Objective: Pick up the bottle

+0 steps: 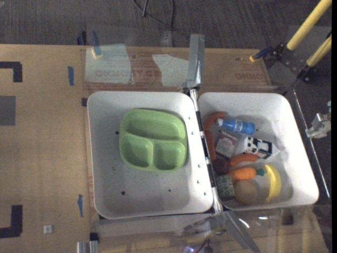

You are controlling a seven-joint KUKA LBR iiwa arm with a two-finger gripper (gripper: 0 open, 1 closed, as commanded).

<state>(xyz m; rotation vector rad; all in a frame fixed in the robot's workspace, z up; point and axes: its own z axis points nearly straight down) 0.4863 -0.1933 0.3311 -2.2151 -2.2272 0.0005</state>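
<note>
A clear plastic bottle (235,125) with blue cap and blue label is seen lying in the right bin's (295,115) upper part, label unreadable; the tool's state cannot be told.

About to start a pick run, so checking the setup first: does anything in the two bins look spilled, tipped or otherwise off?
Nothing spilled or broken. The blue-capped bottle lies on its side in the right bin, beside a crowded heap of toy food, including a banana and a carrot. The green divided plate sits flat in the left bin.

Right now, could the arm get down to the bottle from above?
Probably yes. The bottle lies on its side at the top of the pile in the right bin, nothing over it, though a sausage sits close beside its cap.
</note>
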